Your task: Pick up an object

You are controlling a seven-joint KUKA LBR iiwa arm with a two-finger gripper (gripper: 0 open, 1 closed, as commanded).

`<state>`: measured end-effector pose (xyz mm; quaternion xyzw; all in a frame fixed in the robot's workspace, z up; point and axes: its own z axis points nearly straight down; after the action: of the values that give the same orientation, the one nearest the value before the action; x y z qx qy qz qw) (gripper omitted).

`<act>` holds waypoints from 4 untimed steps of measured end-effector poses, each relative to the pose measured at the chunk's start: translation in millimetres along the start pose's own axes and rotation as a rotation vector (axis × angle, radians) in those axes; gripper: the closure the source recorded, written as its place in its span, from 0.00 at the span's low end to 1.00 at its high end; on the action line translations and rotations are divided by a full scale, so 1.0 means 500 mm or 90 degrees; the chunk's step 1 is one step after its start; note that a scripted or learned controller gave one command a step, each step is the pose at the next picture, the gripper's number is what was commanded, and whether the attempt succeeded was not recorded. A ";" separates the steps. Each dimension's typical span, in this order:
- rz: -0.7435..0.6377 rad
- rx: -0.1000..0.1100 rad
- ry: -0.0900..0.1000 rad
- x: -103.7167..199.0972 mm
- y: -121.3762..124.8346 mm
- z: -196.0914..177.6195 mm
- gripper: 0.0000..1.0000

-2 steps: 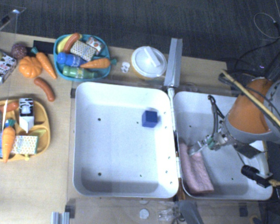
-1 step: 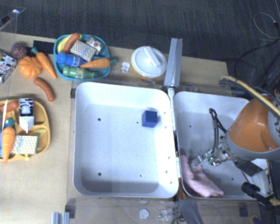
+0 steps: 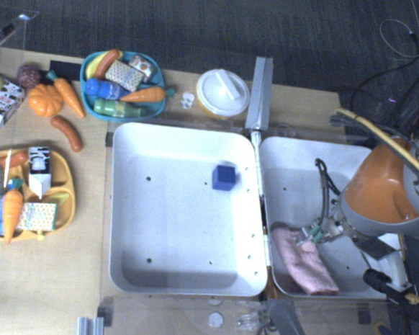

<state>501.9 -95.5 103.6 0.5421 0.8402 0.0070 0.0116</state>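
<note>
Hand point(image 3: 309, 236), blurred, seemingly touches pink cloth point(image 3: 304, 264) in right bin point(image 3: 296, 163).

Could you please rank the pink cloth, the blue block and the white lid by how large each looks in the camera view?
Largest to smallest as they look:
1. pink cloth, in the right bin
2. white lid, behind the bins; not far behind the cloth
3. blue block, in the left bin, clearly smallest

Even, soft overhead light; my two white bins point(image 3: 185, 141) glare pale. Faint shadows gather along their near walls. The whole picture is slightly soft and grainy.
</note>
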 end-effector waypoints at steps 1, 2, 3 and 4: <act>-0.144 0.011 0.007 0.035 0.092 -0.300 1.00; -0.251 0.012 0.008 0.007 0.058 -0.330 1.00; 0.018 0.014 0.006 0.014 0.148 -0.227 1.00; -0.166 0.011 0.007 -0.062 0.299 -0.233 1.00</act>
<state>647.6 -61.9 223.9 0.4282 0.9037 0.0010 0.0031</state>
